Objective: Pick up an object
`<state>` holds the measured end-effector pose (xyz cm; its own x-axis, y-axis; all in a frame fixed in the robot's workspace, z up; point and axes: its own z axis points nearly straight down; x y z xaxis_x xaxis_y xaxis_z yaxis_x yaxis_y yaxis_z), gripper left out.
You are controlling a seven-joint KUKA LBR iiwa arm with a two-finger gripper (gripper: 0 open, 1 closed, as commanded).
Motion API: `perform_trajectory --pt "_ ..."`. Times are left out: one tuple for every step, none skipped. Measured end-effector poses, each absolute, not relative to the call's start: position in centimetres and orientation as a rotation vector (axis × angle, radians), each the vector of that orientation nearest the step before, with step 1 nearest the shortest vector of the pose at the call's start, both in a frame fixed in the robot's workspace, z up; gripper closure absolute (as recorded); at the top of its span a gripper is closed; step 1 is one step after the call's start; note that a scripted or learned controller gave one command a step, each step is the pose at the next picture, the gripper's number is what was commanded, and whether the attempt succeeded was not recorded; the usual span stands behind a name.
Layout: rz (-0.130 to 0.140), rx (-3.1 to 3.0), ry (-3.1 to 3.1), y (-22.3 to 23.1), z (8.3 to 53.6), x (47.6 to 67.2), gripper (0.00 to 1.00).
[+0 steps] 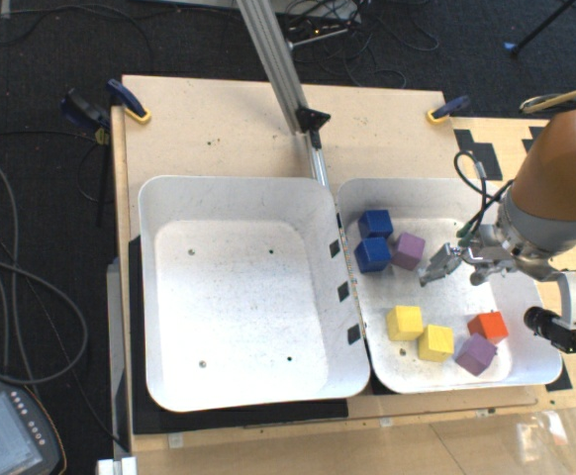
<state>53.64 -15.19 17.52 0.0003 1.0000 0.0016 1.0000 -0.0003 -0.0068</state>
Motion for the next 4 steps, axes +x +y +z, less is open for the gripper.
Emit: perform_trajectory --pt "0.006 -2.219 -2.215 -15.3 11.4 52.7 0.0" --pt "-0.001 -2.224 -2.221 -15.4 12.8 53.0 1.0" --pt "-0.004 -2.223 -2.227 -15.6 17.1 53.2 1.0" --pt "-0.006 -2.221 -2.231 -14.6 22.7 53.4 1.0"
